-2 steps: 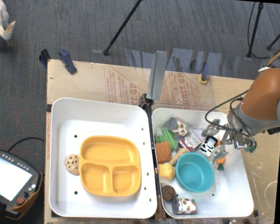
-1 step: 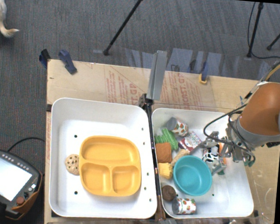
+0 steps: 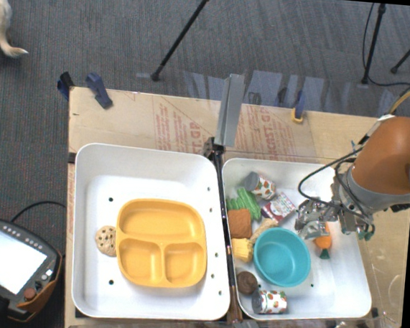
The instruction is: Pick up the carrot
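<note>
The carrot (image 3: 323,242) is a small orange piece with a green top, lying in the right bin (image 3: 347,296) just right of the teal bowl (image 3: 282,257). My gripper (image 3: 321,226) hangs directly over the carrot's upper end, touching or nearly touching it. The grey wrist and orange band rise behind it to the right. The gripper's metal body hides the carrot's far end, and how it meets the carrot is unclear.
The right bin also holds a green vegetable (image 3: 247,202), a toast piece (image 3: 240,223), corn (image 3: 242,250), two small cans (image 3: 263,185) (image 3: 272,302), a packet (image 3: 282,205) and a dark cookie (image 3: 247,281). The left bin (image 3: 91,185) holds a yellow divided plate (image 3: 161,243) and a cookie (image 3: 106,239).
</note>
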Action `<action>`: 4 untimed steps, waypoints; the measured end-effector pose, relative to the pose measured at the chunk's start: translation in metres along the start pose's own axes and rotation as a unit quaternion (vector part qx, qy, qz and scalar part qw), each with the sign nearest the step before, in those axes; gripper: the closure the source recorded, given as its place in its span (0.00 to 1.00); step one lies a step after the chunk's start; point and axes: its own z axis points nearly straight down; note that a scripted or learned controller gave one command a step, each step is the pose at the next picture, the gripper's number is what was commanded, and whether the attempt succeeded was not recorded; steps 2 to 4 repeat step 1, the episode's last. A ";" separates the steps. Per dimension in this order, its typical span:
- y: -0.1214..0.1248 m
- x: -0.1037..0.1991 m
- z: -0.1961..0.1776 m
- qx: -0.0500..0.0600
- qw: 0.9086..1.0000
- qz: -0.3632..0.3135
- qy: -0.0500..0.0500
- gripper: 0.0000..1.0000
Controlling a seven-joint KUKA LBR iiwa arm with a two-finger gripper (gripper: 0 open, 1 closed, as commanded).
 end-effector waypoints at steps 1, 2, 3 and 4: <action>-0.005 0.016 -0.062 0.002 0.994 -0.113 0.001 1.00; -0.005 0.016 -0.062 0.002 0.994 -0.113 0.001 1.00; -0.005 0.016 -0.062 0.002 0.994 -0.113 0.001 1.00; -0.005 0.016 -0.062 0.002 0.994 -0.113 0.001 1.00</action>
